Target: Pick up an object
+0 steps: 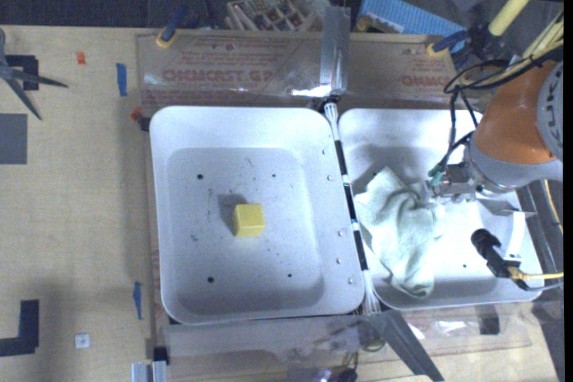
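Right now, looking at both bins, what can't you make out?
- Gripper: finger state too small and blurred against the pale cloth in the camera view; whether it grips the cloth is unclear.
- Arm: cut off by the right edge.
- Right bin floor: partly hidden under the cloth.
- Yellow block: too small to identify.

Even, fairly bright light falls from above. The yellow block (pixel 250 220) casts a short soft shadow to its left; glare washes out the bin (pixel 439 139) right of it, perhaps slightly blurred.
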